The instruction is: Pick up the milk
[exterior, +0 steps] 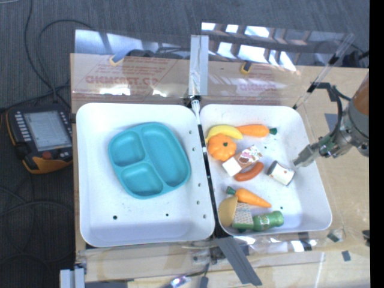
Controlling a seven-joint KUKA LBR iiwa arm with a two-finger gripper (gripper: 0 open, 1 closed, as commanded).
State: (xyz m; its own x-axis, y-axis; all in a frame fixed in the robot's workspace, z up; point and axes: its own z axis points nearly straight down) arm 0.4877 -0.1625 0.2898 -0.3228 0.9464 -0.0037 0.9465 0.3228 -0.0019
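Milk carton (247, 157) sits wedged between the pumpkin (221, 147) and hot dog (249, 171), so drop in straight from above. Gripper (302, 158) state: honestly can't tell.

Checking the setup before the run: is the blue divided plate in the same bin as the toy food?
No, the blue plate lies in the left bin; the food is in the right bin.

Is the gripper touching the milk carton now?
Apart. In the camera view, a strip of white bin floor shows between the gripper tip and the milk carton, which lies on its side.
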